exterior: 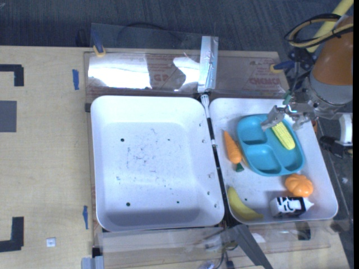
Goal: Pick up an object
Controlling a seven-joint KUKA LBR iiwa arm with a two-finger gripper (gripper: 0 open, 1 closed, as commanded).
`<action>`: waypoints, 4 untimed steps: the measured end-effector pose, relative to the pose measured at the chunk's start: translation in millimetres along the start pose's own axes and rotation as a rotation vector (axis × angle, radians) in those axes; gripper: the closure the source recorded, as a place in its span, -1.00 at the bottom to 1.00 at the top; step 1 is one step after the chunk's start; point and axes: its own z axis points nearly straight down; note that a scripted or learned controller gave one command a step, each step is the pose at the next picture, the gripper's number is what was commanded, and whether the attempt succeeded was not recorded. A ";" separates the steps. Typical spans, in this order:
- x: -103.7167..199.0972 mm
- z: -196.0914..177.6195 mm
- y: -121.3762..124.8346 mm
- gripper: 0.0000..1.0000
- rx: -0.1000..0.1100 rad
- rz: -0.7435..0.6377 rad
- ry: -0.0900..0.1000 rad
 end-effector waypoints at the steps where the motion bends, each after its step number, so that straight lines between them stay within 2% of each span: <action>1: 56.0 58.2 26.3 -1.00 0.005 0.105 0.002; 2: 55.3 47.0 27.9 1.00 0.001 0.105 0.001; 3: -28.5 78.2 40.2 1.00 -0.002 0.277 -0.003; 4: -31.7 -61.4 64.0 1.00 -0.011 0.391 -0.002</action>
